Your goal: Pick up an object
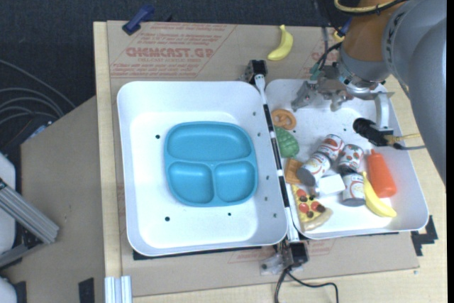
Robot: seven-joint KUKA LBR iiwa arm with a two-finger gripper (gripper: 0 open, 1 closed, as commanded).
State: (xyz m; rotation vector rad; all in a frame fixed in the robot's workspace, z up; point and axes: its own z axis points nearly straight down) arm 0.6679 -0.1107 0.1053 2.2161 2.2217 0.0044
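Desk (177, 46) carries two white bins. Left bin (142, 103) holds blue tray (210, 162). Right bin (411, 202) holds toy clutter: cans (330, 150), orange bottle (381, 174), pizza slice (311, 208). Tool (323, 94) hovers at far edge; grip state, you cannot tell. Approach step; next, descend over one item.

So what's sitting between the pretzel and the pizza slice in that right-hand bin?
In the camera view, a green leafy toy lies just below the pretzel, then a tan piece and a small dark item before the pizza slice.

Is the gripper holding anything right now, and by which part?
Nothing. The gripper hangs over the right bin's far end, with no object between its jaws.
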